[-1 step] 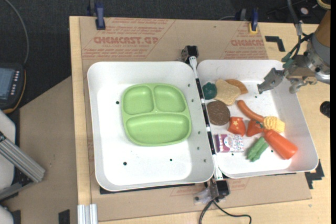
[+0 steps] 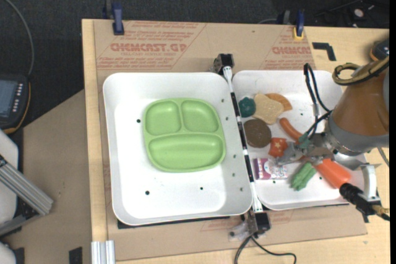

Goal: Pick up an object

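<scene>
The right bin holds several toy foods. Among them are a teal ball, a tan bread slice, a brown disc and a red sausage. Nearer the front lie a small red piece, a green vegetable, an orange carrot and a purple-and-white packet. My gripper is low over this bin, between the red piece and the green vegetable, just left of the carrot. The wrist hides what lies under it.
The left bin holds a green divided plate. The grey arm with its orange band covers the right bin's right side, trailing black cables. Blue clamps hold the board's back edge.
</scene>
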You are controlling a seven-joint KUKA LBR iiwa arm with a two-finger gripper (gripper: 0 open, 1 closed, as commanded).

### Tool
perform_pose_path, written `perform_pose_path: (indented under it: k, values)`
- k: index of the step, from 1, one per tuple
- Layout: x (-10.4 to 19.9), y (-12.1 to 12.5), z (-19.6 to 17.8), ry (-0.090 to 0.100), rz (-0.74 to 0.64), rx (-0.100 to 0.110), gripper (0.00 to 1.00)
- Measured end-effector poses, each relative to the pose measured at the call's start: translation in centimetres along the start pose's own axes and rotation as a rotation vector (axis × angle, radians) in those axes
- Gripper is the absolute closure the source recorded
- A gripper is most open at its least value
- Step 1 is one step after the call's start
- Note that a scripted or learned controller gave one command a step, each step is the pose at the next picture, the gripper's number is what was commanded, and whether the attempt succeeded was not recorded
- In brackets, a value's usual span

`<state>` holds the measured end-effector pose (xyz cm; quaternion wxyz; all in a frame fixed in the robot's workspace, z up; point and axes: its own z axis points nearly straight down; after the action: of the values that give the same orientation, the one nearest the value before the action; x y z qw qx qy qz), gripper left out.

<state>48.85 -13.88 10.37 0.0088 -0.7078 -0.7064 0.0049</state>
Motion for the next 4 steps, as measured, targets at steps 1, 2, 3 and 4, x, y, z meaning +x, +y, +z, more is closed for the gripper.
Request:
perform_pose_path:
  k: [1,2,3,4]
  values:
    - [-0.1,5.0,2.0,-0.007,-0.004,-0.022,0.00]
    - [-0.1,5.0,0.7,-0.008,-0.002,-0.025,1.00]
    - [-0.1,4.9,0.8,-0.007,-0.002,-0.024,0.00]
    - [0.0,0.5,2.0,-0.003,0.000,-0.014,0.00]
